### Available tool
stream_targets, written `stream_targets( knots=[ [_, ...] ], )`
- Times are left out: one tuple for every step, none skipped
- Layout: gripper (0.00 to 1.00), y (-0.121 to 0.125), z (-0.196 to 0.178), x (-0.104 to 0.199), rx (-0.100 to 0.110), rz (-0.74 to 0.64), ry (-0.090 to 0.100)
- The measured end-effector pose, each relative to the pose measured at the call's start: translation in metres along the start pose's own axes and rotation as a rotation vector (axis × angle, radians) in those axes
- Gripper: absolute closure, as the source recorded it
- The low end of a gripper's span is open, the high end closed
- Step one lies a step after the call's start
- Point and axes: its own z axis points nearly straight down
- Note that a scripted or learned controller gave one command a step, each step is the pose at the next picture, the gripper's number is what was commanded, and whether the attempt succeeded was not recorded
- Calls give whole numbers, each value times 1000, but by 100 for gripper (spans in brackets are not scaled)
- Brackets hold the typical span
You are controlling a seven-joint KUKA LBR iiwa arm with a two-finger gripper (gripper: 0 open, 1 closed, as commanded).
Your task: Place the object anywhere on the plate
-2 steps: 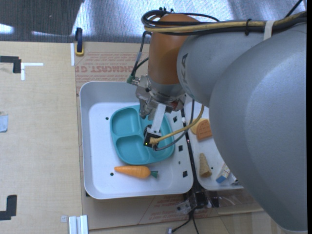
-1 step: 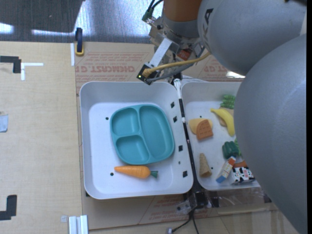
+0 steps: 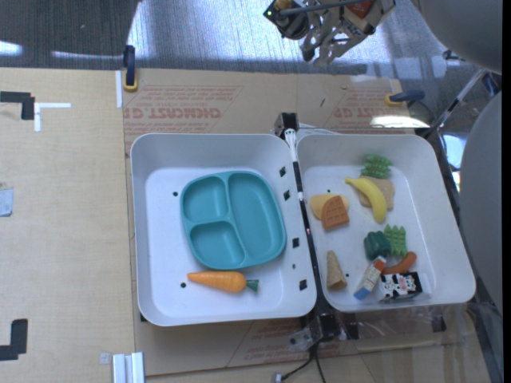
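Orange carrot (image 3: 217, 280) beside teal plate (image 3: 233, 219), left bin | gripper (image 3: 327, 48) far above, spread, holding nothing

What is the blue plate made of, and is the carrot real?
The blue plate looks like moulded plastic: one even teal colour, smooth, with three rounded compartments. The carrot, lying in the left bin just below the plate, is probably a plastic toy, not real: its orange is very even and its green tip looks moulded. From this far I can't be sure.
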Motion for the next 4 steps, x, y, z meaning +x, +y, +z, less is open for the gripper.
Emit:
stream_targets(
  knots=[
    [100, -56, 106, 43, 1, 261, -3],
    [100, -32, -69, 32, -1, 269, 3],
    [100, -75, 5, 45, 0, 497, 0],
    [100, -111, 197, 32, -1, 498, -5]
  ],
)
